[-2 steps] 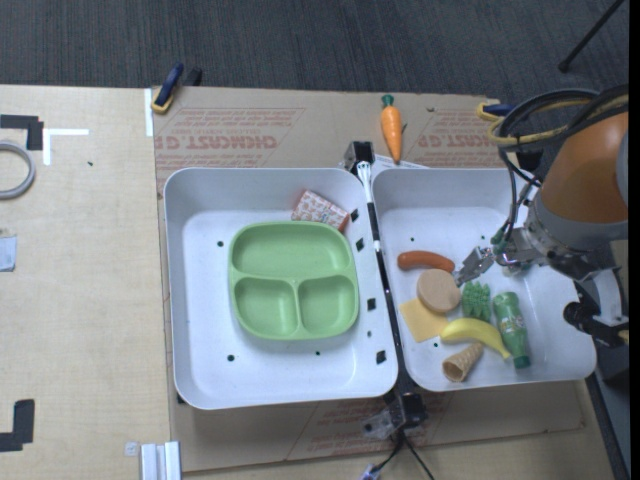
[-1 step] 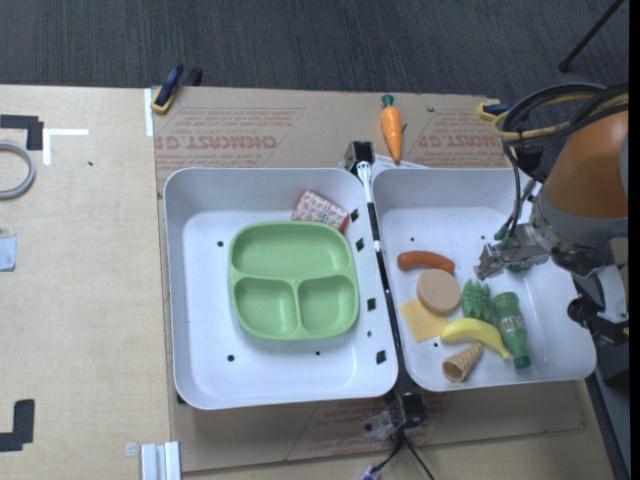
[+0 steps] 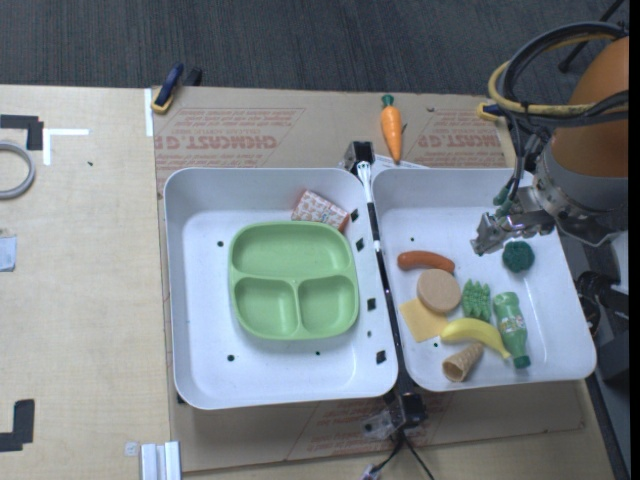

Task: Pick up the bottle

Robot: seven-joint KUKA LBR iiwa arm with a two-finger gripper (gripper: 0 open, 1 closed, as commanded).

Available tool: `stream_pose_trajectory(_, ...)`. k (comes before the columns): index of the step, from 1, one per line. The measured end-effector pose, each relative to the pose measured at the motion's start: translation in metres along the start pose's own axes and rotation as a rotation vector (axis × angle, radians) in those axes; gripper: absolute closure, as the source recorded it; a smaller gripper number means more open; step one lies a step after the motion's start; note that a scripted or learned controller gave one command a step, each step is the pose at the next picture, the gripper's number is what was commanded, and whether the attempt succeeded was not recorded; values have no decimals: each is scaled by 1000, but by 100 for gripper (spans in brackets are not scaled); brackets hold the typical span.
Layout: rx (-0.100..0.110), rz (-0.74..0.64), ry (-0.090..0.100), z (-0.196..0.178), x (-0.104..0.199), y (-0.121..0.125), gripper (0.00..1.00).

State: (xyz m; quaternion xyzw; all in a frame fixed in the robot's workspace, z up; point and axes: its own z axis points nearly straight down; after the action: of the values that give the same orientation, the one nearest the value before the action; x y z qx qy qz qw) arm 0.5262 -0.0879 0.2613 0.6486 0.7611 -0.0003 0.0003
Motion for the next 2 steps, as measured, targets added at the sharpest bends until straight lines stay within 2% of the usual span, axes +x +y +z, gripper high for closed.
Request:
stream_pose_trajectory(1,2,109,0,48,75,-38,100)
stream_pose_trajectory(2,4,399,1,70,136,-28,100)
